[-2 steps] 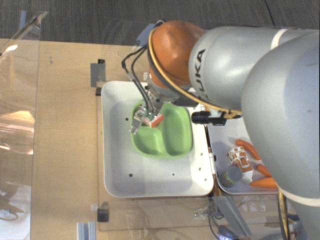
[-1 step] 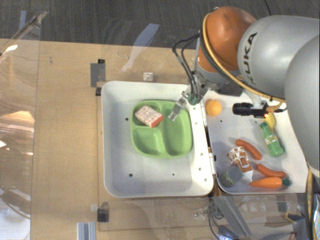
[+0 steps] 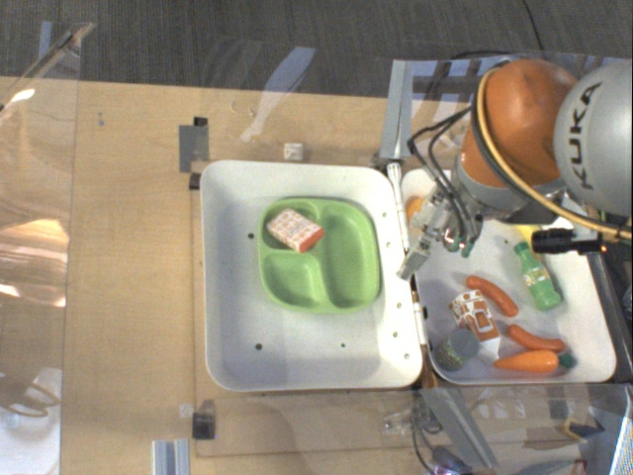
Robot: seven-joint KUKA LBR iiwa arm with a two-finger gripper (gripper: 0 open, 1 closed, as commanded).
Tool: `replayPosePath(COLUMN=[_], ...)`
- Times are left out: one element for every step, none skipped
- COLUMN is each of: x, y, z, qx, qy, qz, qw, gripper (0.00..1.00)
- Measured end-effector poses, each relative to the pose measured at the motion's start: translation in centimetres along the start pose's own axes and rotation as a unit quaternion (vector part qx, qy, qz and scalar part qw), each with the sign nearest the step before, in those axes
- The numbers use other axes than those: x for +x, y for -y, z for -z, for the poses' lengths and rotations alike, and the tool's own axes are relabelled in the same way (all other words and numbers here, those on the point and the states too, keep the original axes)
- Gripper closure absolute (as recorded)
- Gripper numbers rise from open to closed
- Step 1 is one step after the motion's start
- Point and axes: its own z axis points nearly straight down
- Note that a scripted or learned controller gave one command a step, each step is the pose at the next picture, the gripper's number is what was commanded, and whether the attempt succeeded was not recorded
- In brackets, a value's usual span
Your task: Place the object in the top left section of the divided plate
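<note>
A small box with a red and white pattern lies in the top left section of the green divided plate, which rests in the left white bin. My gripper hangs over the rim between the two bins, to the right of the plate and apart from the box. Its fingers stand open with nothing between them. The arm's orange band sits above the right bin.
The right bin holds a green bottle, a red sausage, a small patterned box, a carrot and several other small items. A small white cube lies on the bench behind the left bin.
</note>
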Motion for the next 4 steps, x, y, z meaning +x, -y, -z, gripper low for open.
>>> replayPosePath(x=[-3.8, -8.2, -8.3, -11.6], y=[12.9, 16.9, 16.7, 15.1], z=[10.6, 21.1, 22.4, 24.5], qx=[0.001, 0.001, 0.000, 0.001], qy=[0.003, 0.003, 0.009, 0.002], qz=[0.021, 0.091, 0.091, 0.206], qw=[0.9998, 0.9958, 0.9958, 0.9785], gripper=[0.00, 0.00, 1.00, 1.00])
